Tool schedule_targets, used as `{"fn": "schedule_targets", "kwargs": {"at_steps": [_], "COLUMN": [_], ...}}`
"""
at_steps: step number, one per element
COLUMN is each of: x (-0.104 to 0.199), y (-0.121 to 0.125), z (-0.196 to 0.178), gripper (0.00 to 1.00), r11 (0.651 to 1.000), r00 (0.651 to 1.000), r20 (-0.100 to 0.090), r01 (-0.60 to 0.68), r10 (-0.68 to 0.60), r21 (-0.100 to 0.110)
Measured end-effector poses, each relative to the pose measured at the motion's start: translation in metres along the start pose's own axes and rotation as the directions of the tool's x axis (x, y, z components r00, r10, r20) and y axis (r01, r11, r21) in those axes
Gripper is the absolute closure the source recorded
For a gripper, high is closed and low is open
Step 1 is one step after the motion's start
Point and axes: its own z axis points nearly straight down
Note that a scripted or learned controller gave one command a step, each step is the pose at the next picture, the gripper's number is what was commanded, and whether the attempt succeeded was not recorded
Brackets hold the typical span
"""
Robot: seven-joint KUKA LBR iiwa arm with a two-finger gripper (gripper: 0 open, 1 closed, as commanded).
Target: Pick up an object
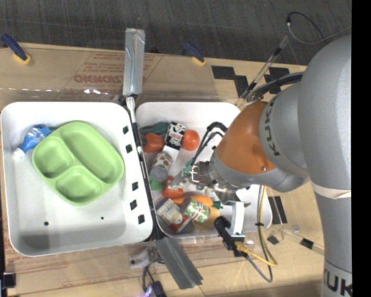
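Note:
The right bin [185,111] holds a heap of small toy groceries. Among them are an orange round piece [152,142], a black-and-white carton [175,133], a red-orange piece [190,140], a small jar [163,161], a yellow-labelled packet [169,211] and a green-and-red can [198,211]. The arm's orange wrist band [250,142] hangs over the bin's right half. My gripper [201,184] reaches down into the heap beside an orange item [202,200]. The wrist covers the items below it.
The left bin [25,224] holds a green three-part divided plate [78,161] and a blue item [32,137] at its upper left corner. A grey divider bar [133,60] stands between the bins. Cables [260,252] trail off the arm at lower right.

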Motion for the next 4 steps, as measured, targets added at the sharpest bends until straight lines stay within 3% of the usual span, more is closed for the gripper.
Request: {"fn": "schedule_targets", "kwargs": {"at_steps": [1,2,3,4], "x": [-0.05,-0.049,-0.049,0.009], "y": [-0.001,0.0,0.0,-0.014], "z": [0.017,0.007,0.008,0.018], "gripper": [0.0,1.0,0.0,0.0], "r11": [0.997,0.996,0.996,0.989], "r00": [0.997,0.997,0.997,0.99], "r20": [-0.006,-0.007,-0.006,-0.009], "r01": [0.071,0.078,0.078,0.142], "r10": [-0.071,-0.078,-0.078,-0.142], "r21": [0.039,0.039,0.039,0.043]}}
